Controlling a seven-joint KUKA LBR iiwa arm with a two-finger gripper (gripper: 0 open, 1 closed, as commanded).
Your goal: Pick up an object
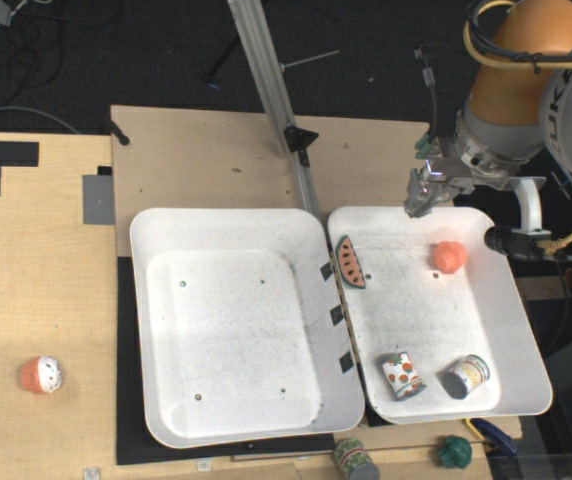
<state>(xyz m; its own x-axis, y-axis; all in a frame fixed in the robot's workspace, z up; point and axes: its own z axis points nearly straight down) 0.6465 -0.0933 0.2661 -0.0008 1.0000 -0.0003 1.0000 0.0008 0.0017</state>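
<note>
Looking down on the bench, we note the gripper [424,193] at the upper right of the frame, above the far rim of the right bin [511,298]. We cannot tell its state.

Candidate objects, all in the right bin:
- orange ball [448,257], nearest the tool, lower right of it, apart from it;
- watermelon slice [351,262] against the left wall;
- patterned box [402,375] and tin can [465,376], side by side near the lower rim.

The left bin [156,268] fills centre frame. A slanted aluminium rail [269,78] runs from top centre to the bins' junction. A small orange-white ball [41,375] lies on the wooden table [36,268], lower left.
</note>
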